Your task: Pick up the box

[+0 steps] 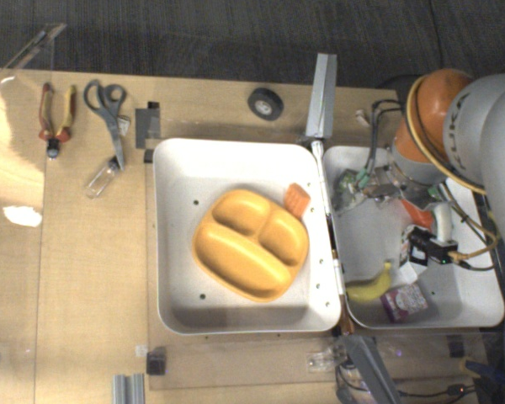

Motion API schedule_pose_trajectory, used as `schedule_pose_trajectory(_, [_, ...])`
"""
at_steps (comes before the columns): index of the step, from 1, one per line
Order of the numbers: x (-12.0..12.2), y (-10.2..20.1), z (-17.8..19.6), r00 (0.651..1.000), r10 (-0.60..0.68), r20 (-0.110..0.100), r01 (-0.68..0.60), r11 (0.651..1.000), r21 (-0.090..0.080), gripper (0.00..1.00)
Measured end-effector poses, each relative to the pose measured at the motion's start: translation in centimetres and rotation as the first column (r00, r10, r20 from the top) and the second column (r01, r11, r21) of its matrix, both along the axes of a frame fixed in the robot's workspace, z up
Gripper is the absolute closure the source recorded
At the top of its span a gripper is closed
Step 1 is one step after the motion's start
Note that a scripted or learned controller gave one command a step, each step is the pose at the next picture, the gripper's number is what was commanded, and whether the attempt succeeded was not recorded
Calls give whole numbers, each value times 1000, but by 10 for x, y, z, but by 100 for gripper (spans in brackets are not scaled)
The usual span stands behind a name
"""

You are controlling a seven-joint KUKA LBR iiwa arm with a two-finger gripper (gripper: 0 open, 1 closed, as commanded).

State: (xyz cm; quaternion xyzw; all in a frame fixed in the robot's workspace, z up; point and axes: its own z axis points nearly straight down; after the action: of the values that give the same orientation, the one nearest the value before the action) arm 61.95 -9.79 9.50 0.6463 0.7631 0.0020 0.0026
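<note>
Wooden bench beneath everything, stretching far to the view's left of the yellow bun-shaped lump. Grey arm with orange band, well to the right of the lump and higher in the view, leaning in over the right bin. Left bin, shallow and white, all round the lump, with the lump near its middle. Right bin just past the lump's right side, beyond the shared rim. Lump itself: glossy, three-lobed, lying flat. Scissors and red-handled pliers up and to the left of the lump, out on the bench, well apart from it. Grey metal bar above and to the right of the lump, at the bins' far edge. Gripper right of the lump and slightly higher, down inside the right bin; wide or narrow, cannot tell. Banana just right of the lump's lower end, across the rim. Small purple box right of the lump, lower in the view, just beside the banana, on the bin floor and apart from the gripper. Black tape roll straight above the lump, on the bench. Orange piece against the lump's upper right edge.
</note>
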Motion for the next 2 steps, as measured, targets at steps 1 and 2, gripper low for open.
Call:
schedule_pose_trajectory(1, [50,-20,-8,997,78,-4,-78,997,1,0])
schedule_pose_trajectory(2, [16,-57,93,899,439,2,-439,899,-6,0])
